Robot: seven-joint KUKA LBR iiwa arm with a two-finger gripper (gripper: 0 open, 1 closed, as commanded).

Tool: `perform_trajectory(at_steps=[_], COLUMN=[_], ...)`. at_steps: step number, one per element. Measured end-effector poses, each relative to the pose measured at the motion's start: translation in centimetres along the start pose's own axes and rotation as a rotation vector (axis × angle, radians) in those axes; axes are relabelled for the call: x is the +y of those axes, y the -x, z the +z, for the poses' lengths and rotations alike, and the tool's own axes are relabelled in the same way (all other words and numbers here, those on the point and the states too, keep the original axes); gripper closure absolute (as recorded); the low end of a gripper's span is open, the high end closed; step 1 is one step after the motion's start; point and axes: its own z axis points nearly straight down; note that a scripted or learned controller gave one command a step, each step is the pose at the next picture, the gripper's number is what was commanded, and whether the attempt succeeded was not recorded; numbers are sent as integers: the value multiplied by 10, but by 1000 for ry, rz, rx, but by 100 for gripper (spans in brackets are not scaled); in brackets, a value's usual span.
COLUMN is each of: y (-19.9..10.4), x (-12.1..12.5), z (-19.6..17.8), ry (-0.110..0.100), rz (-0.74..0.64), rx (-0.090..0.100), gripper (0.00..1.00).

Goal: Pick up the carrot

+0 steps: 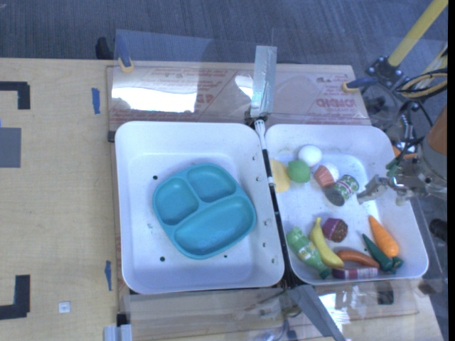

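We locate the orange tapered carrot with a green top (383, 239) in the right white bin (409, 203), near its right wall, lying flat beside a yellow banana (323, 245) and a dark red round item (335, 229). The metal two-finger gripper (387, 188) hangs above the bin's right part, just above the carrot and apart from it; we cannot tell its finger state. The left white bin (135, 190) holds a blue three-compartment plastic plate (204, 209)
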Motion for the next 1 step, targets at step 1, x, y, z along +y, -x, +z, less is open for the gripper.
perform_trajectory(at_steps=[1], y=[0], x=[-46], z=[62], ry=[14], rz=[-171], rx=[8], gripper=[0])
